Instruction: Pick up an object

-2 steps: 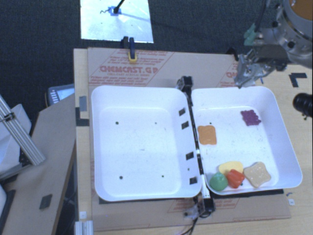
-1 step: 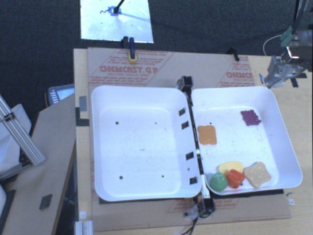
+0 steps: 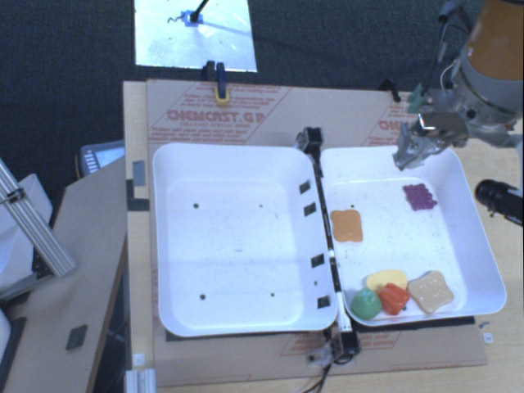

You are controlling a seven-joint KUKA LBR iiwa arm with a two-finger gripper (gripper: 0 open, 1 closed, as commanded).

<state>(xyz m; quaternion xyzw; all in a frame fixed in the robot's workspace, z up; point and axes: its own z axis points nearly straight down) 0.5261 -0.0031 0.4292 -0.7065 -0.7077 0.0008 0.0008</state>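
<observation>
Tool: the tool (image 3: 407, 160) hung over the far edge of the right bin (image 3: 483, 252), above the bin floor and not touching any object; whether it was open or closed, I cannot tell from this view
Load: nothing was visible in the tool, so I judged that no object was picked yet
Nearest object: a small purple piece (image 3: 419, 196) lay on the bin floor, just in front of the tool and a little to its right
Other objects: an orange flat piece (image 3: 347, 225) lay near the divider between the bins; a yellow piece (image 3: 385, 280), a green ball (image 3: 365, 304), a red piece (image 3: 394, 298) and a toast-like beige piece (image 3: 431, 291) were crowded in the near corner, several touching each other
Left bin: the left bin (image 3: 164, 219) had only its bare floor
Risk, wall: a straight descent could strike the far bin wall, because the tool was so close to the rim
Risk, flat things: the purple and orange pieces looked thin, so the tool could close above them and miss
Risk, cluster: in the crowded corner the tool could push neighbours away or catch two together
</observation>
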